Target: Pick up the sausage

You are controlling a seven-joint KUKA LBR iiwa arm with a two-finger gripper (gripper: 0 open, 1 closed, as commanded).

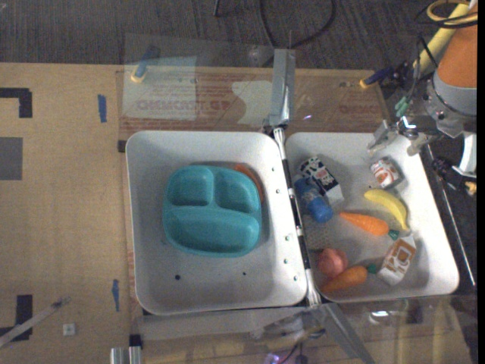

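Nothing here reads plainly as a sausage. An orange-brown elongated piece lies at the front of the right bin, beside a pink round piece. Another orange sliver peeks out from under the teal plate in the left bin. My gripper hangs over the back right corner of the right bin, above and just right of a small red-and-white can. Its fingers are spread and hold nothing.
The right bin also holds a cow-patterned carton, a blue bottle, a banana, a carrot and a small carton. A metal divider runs back from between the bins.
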